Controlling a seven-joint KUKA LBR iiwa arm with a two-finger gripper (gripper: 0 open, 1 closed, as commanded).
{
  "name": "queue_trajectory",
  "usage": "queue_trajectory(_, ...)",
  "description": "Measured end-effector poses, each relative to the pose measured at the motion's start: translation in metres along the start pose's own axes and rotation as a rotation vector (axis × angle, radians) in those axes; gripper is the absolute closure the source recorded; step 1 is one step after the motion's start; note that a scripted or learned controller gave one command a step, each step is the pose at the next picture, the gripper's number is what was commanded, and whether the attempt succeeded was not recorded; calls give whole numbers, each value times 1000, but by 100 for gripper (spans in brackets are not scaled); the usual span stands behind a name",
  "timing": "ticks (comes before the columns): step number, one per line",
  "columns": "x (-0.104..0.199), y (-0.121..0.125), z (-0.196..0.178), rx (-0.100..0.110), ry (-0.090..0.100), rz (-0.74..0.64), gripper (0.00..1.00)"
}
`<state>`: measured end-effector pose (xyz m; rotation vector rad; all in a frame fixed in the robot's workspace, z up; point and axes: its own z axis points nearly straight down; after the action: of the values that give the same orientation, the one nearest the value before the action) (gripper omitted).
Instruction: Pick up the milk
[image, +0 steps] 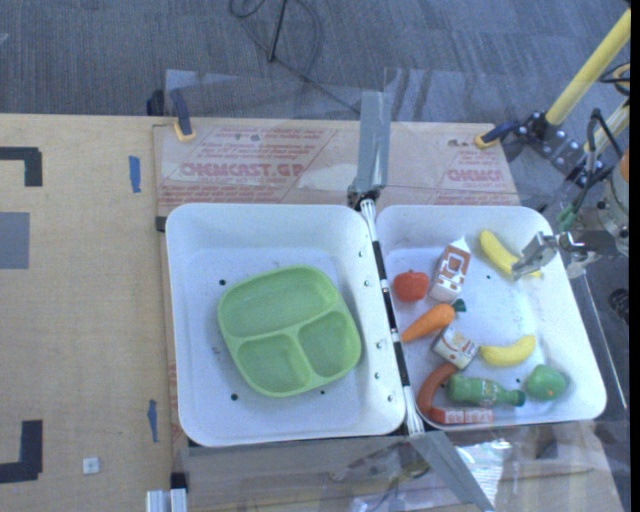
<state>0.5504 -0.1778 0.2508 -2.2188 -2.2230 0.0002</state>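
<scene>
The gripper (528, 260) is hanging over the right bin (585, 330), near its far right side. It is sitting right by the end of a banana (495, 248). I cannot tell if the gripper is released or clenched, because it is too small and blurry. Nothing is showing inside it.

The milk (452, 272) is lying in the same bin, on the left part, close to the wall between the two bins. It is lying to the left of the gripper, with the banana in between them. They are not touching.

Things could be going wrong here. The gripper is sitting much nearer to the banana than to the milk, so it could be grabbing the banana by mistake. The milk is also lying in a crowd. A tomato (408, 286) is sitting just beside it on the left, and a carrot (428, 321) is lying just below it. If the gripper is coming down a bit off, it could be bumping these or pushing the milk away. A second small carton (455, 347) is lying lower down, and it is looking a lot like the milk, so the wrong one could be getting picked. The milk is lying tipped over, too, so it may be slipping.
</scene>
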Motion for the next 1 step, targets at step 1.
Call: queue_trajectory(1,65,34,56,0,0,-169,0)
